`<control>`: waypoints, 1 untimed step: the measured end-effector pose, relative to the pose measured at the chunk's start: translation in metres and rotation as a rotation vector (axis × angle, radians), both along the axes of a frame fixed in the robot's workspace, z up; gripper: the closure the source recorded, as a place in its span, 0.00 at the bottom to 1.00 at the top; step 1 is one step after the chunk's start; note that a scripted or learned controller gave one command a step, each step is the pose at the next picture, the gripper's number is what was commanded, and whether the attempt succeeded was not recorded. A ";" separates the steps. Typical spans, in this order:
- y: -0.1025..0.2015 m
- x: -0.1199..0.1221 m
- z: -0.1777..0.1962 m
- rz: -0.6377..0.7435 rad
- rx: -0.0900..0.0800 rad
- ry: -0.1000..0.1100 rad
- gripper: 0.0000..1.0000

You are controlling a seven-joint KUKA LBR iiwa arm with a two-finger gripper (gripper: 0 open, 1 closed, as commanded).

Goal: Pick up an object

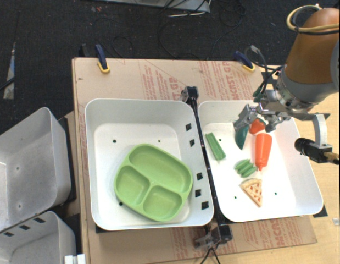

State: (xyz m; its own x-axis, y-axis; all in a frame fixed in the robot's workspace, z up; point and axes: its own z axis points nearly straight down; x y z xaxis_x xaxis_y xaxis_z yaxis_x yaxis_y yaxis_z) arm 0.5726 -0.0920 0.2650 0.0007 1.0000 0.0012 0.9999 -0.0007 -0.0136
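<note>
0 objects lifted so far; gripper (256, 121) low over far part of right bin (310, 194), fingers spread, straddling top of carrot (262, 149); carrot lying on bin floor, not pinched; closing and lifting left, in my judgement.

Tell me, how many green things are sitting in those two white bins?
3. A green divided tray lies in the left bin. A green stick and a small green pod lie in the right bin. The gripper may hide more.
</note>
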 end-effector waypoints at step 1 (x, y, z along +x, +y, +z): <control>0.000 0.002 0.007 0.002 -0.001 -0.013 0.00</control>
